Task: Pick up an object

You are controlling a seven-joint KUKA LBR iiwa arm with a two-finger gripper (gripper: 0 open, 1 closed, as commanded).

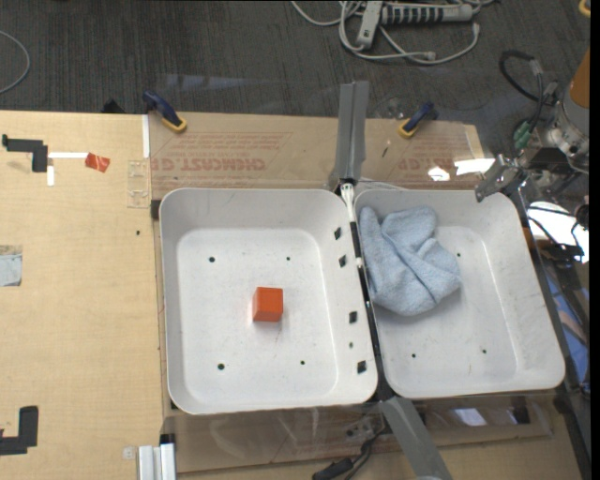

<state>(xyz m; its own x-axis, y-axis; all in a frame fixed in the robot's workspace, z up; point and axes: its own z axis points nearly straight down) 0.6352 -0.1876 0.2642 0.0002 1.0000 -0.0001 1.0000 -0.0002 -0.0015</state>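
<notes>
An orange-red cube [268,305] lies on the floor of the left bin [187,375], a little left of its middle. A crumpled light blue cloth [408,260] rests in the right bin [525,356], against its left wall toward the back. My gripper [497,176] hangs over the far right corner of the right bin, well away from both the cloth and the cube, with the arm [567,131] behind it at the view's right edge. Nothing shows between it and the bin floor.
A metal divider [352,141] runs between the bins at the back. Two clamps [165,111] [416,119] hold the cardboard behind the bins. Cables [403,28] lie on the floor beyond. A wooden board [75,281] lies to the left.
</notes>
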